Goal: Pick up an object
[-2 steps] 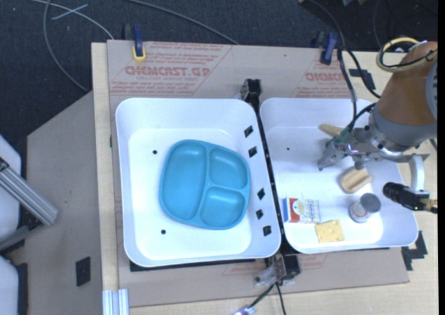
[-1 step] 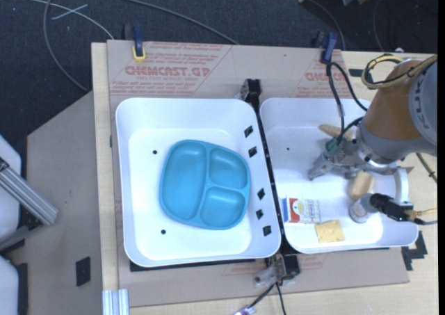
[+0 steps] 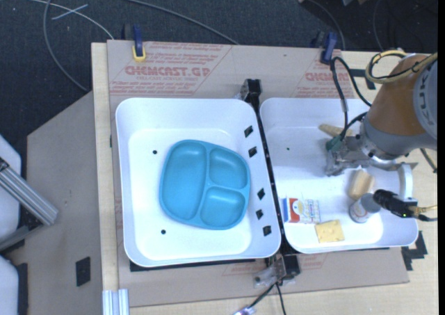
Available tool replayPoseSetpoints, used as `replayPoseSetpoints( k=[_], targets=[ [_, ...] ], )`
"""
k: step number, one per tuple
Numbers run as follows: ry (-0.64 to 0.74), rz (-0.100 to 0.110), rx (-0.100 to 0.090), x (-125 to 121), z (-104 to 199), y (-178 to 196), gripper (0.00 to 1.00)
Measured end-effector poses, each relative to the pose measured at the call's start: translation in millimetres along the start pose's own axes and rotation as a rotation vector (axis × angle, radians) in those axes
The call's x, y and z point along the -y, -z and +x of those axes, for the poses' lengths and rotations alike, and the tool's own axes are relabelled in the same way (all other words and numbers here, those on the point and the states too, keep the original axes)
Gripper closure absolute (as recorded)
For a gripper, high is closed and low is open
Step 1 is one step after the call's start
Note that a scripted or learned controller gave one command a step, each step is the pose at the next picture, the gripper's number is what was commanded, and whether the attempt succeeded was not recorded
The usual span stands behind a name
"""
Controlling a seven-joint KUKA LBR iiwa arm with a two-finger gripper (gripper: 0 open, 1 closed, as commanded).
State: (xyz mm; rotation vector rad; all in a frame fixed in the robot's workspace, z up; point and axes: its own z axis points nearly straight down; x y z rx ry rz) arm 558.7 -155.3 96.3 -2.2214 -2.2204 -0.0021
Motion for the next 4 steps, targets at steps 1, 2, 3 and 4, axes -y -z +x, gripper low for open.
replayPoseSetpoints(
  k=[1, 2, 3, 4],
  targets=[
    [0.0, -0.005, 0.003, 8, -3, 50, 1.0],
    [0.002, -0.007, 0.004, -1, -6, 112, 1.0],
    [0.001, -0.003, 0.002, -2, -6, 131, 1.0],
    [0.006, 0.002, -0.002, -5, 46, 121, 1.0]
  ],
)
